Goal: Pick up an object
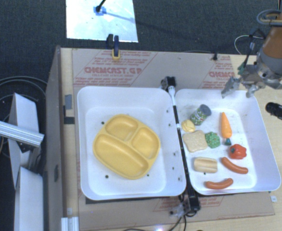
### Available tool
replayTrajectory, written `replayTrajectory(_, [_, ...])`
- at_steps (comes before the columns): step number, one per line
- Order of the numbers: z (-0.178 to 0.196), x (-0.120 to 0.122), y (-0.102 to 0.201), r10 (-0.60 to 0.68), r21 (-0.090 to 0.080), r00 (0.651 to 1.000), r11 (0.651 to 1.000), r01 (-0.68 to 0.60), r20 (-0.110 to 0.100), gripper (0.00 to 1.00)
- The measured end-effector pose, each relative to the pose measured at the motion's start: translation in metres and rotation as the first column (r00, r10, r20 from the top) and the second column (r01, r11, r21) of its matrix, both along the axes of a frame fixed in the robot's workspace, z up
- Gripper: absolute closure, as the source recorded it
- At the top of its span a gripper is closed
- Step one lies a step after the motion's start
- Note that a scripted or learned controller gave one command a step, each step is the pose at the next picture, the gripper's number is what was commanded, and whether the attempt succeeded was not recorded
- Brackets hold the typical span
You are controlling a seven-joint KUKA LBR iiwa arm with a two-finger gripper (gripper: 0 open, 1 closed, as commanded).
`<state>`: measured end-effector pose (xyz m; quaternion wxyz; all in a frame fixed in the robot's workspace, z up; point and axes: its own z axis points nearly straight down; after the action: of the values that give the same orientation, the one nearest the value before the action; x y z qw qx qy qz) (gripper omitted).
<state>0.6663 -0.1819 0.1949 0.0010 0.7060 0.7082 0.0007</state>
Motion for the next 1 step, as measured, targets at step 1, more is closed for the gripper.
replayTrajectory(1, [-0.0853, -0.0247, -0.0035, -0.002, 0.001, 1.0, 1.0, 0.002, -0.003, 0.0])
